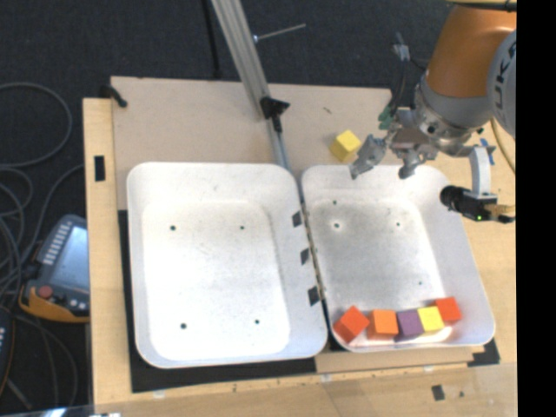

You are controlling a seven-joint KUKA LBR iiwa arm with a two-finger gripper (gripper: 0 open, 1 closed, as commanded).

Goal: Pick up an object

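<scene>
My gripper hangs open above the far edge of the right bin, with nothing between its two grey fingers. A yellow cube lies on the bench just behind that bin, to the left of the gripper. Along the bin's near edge sits a row of cubes: an orange-red one, an orange one, a purple one, a yellow one and a red-orange one.
The left bin lies beside the right one. A slanted metal rail rises from the bench behind the bins. A black fitting sticks out at the right bin's far right corner. Cables and a pendant lie off the bench at left.
</scene>
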